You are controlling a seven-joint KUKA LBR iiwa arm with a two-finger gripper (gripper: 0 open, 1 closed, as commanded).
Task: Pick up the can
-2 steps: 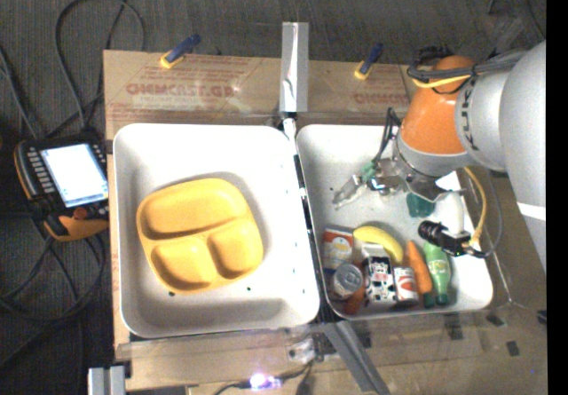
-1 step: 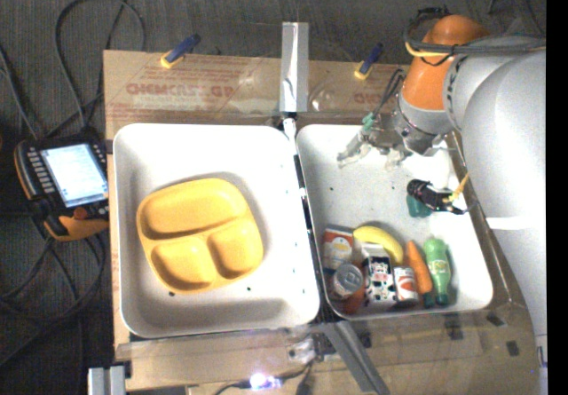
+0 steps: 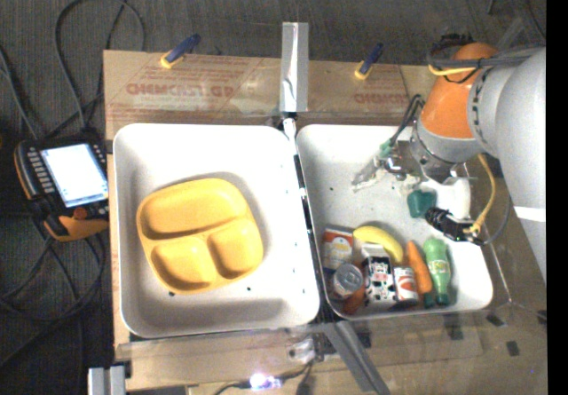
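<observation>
The can [image 3: 348,279] shows its silver top in the right bin [image 3: 337,162], near the front left corner, packed among other items. My gripper [image 3: 370,166] hovers over the bare back part of that bin, well behind the can and slightly to its right. Its metal fingers [image 3: 361,178] are spread open and hold nothing.
Around the can lie a small carton [image 3: 339,247], a banana [image 3: 377,236], a black-and-white box [image 3: 379,278], a carrot [image 3: 419,265] and a green bottle [image 3: 437,271]. A teal object [image 3: 420,201] sits beside the wrist. The left bin [image 3: 133,154] holds a yellow divided tray [image 3: 200,231].
</observation>
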